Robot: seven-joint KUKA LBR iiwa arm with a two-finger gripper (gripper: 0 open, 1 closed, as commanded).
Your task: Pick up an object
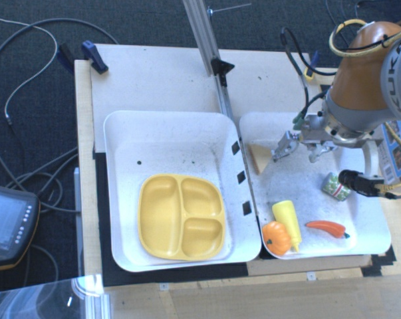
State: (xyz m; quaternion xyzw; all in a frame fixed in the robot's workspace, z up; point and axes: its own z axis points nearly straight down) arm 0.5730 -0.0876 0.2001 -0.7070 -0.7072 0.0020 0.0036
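While the gripper [303, 149] is held over the right bin [380, 244] with jaws spread and nothing between them, a red chili pepper [326, 228] is seen lying near the front, long axis left-right, green stem pointing right.

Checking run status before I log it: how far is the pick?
Done: the hand is over the right bin, fingers spread. In hand: nothing sits between them. Left: the whole grasp; the yellow bottle, orange fruit, red pepper and green can all lie on the bin floor.
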